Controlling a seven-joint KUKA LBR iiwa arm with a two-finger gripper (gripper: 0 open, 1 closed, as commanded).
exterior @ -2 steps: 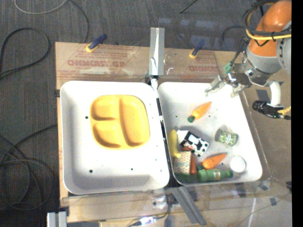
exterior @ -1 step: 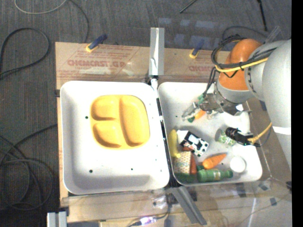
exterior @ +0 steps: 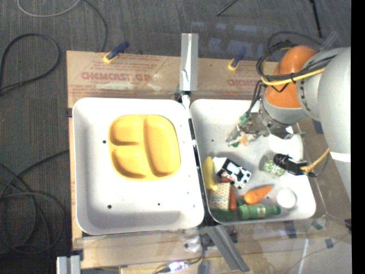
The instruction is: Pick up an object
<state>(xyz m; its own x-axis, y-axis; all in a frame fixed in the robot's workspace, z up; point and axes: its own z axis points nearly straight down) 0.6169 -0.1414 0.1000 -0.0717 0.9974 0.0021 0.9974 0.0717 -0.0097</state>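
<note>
The grey arm with its orange band [exterior: 290, 76] reaches in from the right and hangs over the upper part of the right-hand shallow white bin [exterior: 201, 131]. Its hand [exterior: 244, 131] is down near the bin floor at the upper middle. Metal and green bits show at the tip, but whether it is released or clenched I cannot tell, nor whether anything sits in it; the view is too small and cluttered there.

Below the hand, well apart from it, the objects crowd the right bin's lower half. A yellow banana-shaped piece [exterior: 209, 172] lies along the left wall. Beside it sits a black-and-white patterned block [exterior: 235, 172], and under that a small printed carton [exterior: 219, 197]. An orange carrot-shaped toy [exterior: 258, 193] lies slantwise, just above a green bottle lying on its side [exterior: 256, 211] against the bottom wall. A round white cap-like disc [exterior: 286, 198] rests at the lower right. A small clear and dark item [exterior: 276, 164] lies near the right wall, next to the arm's cabling.

The left-hand shallow white bin [exterior: 91, 210] carries one thing: a yellow plastic divided plate [exterior: 145, 146] with three compartments, lying flat a little above centre.

Both bins rest on a brown board worktop [exterior: 137, 76].
</note>
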